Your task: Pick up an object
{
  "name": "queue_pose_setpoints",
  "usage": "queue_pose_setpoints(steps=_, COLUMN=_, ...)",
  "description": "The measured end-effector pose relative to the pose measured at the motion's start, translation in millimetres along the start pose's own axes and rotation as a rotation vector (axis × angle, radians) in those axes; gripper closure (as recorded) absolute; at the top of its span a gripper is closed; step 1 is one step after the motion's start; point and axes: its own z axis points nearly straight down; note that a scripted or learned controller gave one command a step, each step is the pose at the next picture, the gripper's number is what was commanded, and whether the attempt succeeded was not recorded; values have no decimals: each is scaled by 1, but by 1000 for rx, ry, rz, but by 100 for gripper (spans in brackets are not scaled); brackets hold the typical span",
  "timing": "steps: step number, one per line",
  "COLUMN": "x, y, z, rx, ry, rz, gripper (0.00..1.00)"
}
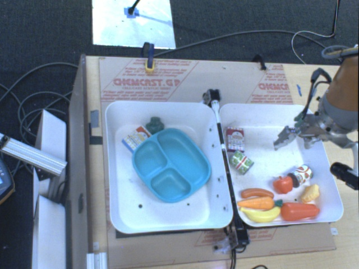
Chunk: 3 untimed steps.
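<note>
2 white bins (120,206); claw (291,136) hovers over right one.

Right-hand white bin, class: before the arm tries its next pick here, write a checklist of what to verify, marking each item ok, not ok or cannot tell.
1. Gripper is over the right-hand white bin: ok.
2. Nothing is caught in the gripper: ok, none seen.
3. Jaws open or shut: cannot tell.
4. Small red carton and green-and-white can lie apart from the pile: ok.
5. Orange plastic carrot has room around it: not ok; it touches the yellow plastic banana.
6. Blue divided plastic tray stays out of the way in the left-hand white bin: ok.
</note>
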Motion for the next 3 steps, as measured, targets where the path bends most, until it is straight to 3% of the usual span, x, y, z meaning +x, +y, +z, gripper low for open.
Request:
queue_pose_setpoints(steps=1, x=-27, y=-57, z=40, rx=1, ry=0, rz=3, gripper=0)
queue_pose_setpoints(steps=2, x=-45, y=-36, z=103, rx=-10, ry=-4, rz=1, gripper=0)
queue_pose_setpoints(steps=3, x=-46, y=-34, z=88, rx=-1, ry=0, rz=1, gripper=0)
